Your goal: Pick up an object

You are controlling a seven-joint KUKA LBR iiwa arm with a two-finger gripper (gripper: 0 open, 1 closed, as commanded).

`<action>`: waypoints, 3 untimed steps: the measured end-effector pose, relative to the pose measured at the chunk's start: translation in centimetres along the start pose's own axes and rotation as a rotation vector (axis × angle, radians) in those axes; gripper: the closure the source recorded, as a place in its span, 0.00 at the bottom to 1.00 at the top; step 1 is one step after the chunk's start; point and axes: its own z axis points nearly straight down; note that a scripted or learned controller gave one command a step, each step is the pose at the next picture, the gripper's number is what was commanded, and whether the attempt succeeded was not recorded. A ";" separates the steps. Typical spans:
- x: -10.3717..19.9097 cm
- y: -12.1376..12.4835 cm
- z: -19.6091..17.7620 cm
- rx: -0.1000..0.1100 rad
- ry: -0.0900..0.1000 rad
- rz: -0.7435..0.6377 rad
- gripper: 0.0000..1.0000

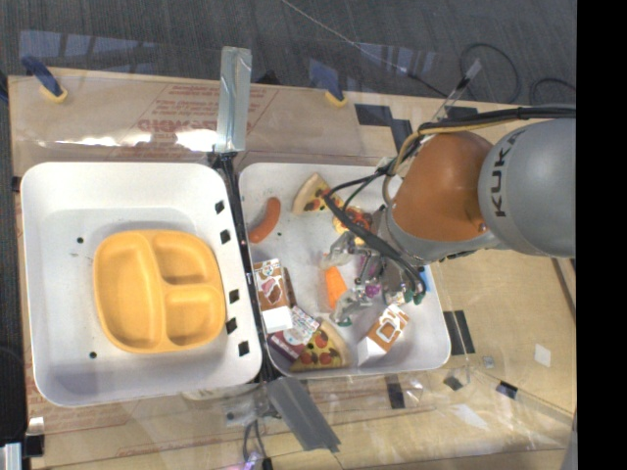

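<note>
Two shallow white bins sit side by side on a tan counter (509,360), seen from above at a slant. The left bin (59,360) holds a yellow plastic tray (157,289) with rounded corners and three moulded compartments; it lies flat near the middle of the bin, well apart from the other items.

The right bin (431,346) holds a scatter of small toy foods, probably tipped in loose so the arm has a jumble to choose from. A brown sausage (265,219), smooth and curved, lies near the top left. A pizza slice (312,193) sits at the top edge, and a second pizza slice (323,347) with red dots lies along the bottom edge. A brown and white packet (271,282) lies against the left wall. An orange carrot-like piece (334,286), smooth and tapered, sits mid-bin. An orange and white carton (389,328) rests near the lower right.

The grey arm with its glossy orange band (441,189) reaches in from the right and hangs over the right bin. Its end effector (367,277) points down just beside the orange piece, which looks like the likeliest target for picking. Metal parts and cables crowd that spot, so I cannot tell whether it is spread or closed, or whether it is touching anything. Nothing appears lifted, so the pick looks not yet done.
</note>
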 end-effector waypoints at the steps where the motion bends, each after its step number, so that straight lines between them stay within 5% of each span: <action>1: 1.1 0.4 0.9 0.001 -0.004 -0.083 0.00; 2: 3.6 3.1 1.2 -0.002 0.004 -0.103 0.00; 3: 3.4 3.2 0.1 -0.001 0.000 -0.108 1.00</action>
